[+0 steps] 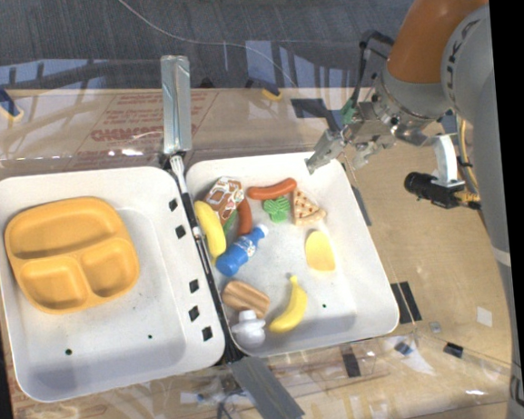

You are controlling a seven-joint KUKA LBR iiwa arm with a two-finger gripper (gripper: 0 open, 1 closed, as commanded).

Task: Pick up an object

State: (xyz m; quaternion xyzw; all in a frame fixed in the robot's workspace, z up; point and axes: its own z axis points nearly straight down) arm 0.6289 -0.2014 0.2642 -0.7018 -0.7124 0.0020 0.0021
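The pincer [323,160] hangs over the upper right rim of the right bin [363,268], nothing between its fingers; whether it is released or clenched I cannot tell. That bin's right half is mostly bare. Its left holds a sausage [270,191], two bananas [211,228] [290,307], a blue bottle [241,251] and a lemon slice [319,251]. The left bin [92,356] holds a yellow divided tray [70,251].
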